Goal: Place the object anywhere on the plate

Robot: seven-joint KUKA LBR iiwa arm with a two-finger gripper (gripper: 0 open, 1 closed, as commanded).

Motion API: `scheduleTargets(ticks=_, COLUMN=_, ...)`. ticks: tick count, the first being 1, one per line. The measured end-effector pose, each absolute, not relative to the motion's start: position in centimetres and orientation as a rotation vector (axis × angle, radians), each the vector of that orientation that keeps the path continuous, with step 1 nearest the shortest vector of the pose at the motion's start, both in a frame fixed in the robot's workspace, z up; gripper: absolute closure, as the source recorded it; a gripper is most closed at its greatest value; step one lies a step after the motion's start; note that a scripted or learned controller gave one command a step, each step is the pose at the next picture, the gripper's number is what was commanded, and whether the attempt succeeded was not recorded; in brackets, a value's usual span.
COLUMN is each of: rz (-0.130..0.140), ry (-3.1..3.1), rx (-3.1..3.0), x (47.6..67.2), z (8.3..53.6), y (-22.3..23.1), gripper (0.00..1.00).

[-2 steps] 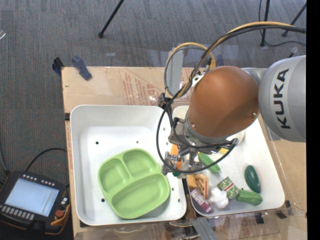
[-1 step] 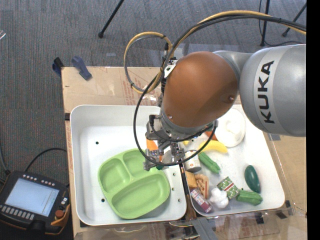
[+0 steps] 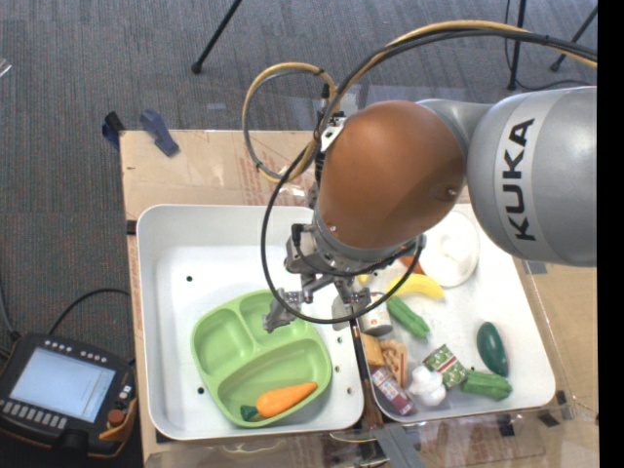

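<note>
A green divided plate [image 3: 226, 347] sits in the left white bin [image 3: 175, 261], toward its front. An orange carrot [image 3: 286, 398] with a green top lies in the plate's large front compartment. My gripper [image 3: 310, 316] hangs under the orange-banded wrist, just above the plate's back right corner and the wall between the bins. Its fingers [image 3: 276, 319] stand spread apart with nothing between them. The carrot lies apart from the gripper, nearer the front edge.
The right bin [image 3: 531, 320] holds several toy foods: a yellow banana [image 3: 426, 287], a green cucumber [image 3: 409, 318], a dark green vegetable [image 3: 491, 348], a small carton [image 3: 444, 361] and a white bowl [image 3: 452, 253]. A teach pendant [image 3: 63, 386] lies at the front left.
</note>
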State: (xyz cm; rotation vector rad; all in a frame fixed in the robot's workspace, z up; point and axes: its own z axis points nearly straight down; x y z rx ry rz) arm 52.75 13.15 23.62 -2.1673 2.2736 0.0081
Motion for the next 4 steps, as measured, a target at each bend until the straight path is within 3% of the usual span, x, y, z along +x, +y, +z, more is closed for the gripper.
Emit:
scheduleTargets(ticks=1, rz=-0.006, ry=2.042, rx=-2.378, x=51.3, z=38.5, y=2.2, gripper=0.0)
scheduleTargets(ticks=2, rz=0.014, ry=2.046, rx=-2.376, x=51.3, z=39.0, y=2.4, gripper=1.0)
scheduleTargets(ticks=3, rz=0.032, ry=1.966, rx=-2.461, x=57.8, z=23.2, y=4.5, gripper=1.0)
scheduleTargets(ticks=4, rz=0.016, ry=1.84, rx=-2.547, x=56.8, z=18.4, y=11.3, gripper=1.0)
